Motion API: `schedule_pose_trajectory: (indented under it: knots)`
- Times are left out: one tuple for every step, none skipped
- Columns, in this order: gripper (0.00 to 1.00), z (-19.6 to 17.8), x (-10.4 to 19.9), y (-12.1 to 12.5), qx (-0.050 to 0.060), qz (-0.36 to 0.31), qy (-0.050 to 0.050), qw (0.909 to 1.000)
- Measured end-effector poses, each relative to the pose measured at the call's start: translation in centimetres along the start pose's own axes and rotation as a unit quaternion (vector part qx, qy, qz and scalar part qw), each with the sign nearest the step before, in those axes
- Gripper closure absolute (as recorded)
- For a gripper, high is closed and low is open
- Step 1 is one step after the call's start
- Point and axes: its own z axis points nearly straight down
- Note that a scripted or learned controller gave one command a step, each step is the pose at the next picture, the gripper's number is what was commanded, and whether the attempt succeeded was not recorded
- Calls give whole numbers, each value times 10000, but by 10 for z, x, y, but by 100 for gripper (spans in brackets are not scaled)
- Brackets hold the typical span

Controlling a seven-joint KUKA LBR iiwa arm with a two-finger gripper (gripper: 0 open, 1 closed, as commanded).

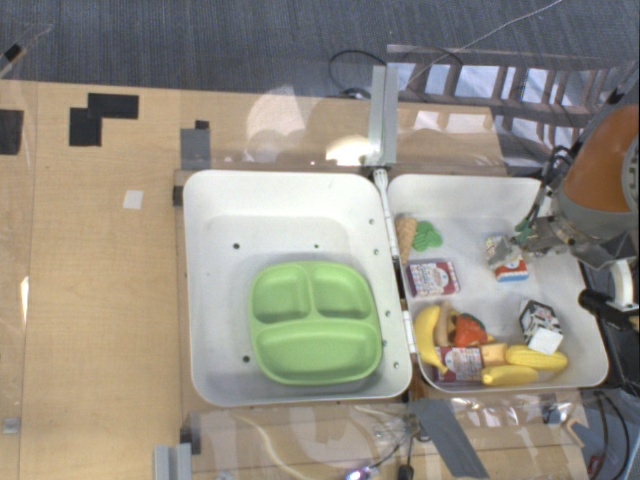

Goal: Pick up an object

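Closest to the camera is the pile at the near rim of the right bin (470,200): a banana (428,336), a red fruit (469,330), a flat packet (461,362) and two yellow pieces (536,358). All of it sits well to the near-left of the gripper (528,231). A black-and-white box (540,324) lies nearer than the gripper and almost straight below it in the view.

The gripper hangs low at the bin's right side, under the grey arm with its orange band (605,163). The view does not show whether it is spread or pressed together, and nothing can be seen held in it. Just beside it, to its near-left, stands a small carton (508,259), white with a red and blue base. This looks like the target, though I cannot tell whether the two touch.

Further left of the gripper lie a maroon pack (432,278), a cone (405,234) and a green lump (428,235). Well beyond them, the green plate (315,320) sits in the left bin (205,268).

The main risk is a miss. The carton is small and seems to stand off to one side of the gripper, not squarely beneath it, so a straight drop could clip its top, tip it or shove it away. It is also light and smooth, so a shallow hold might slip on the lift. The bin's right wall is close, and a push could wedge the carton against it.
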Motion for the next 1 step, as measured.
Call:
schedule_pose_trajectory:
  knots:
    - [100,-100,35,50,1,433,7,9991]
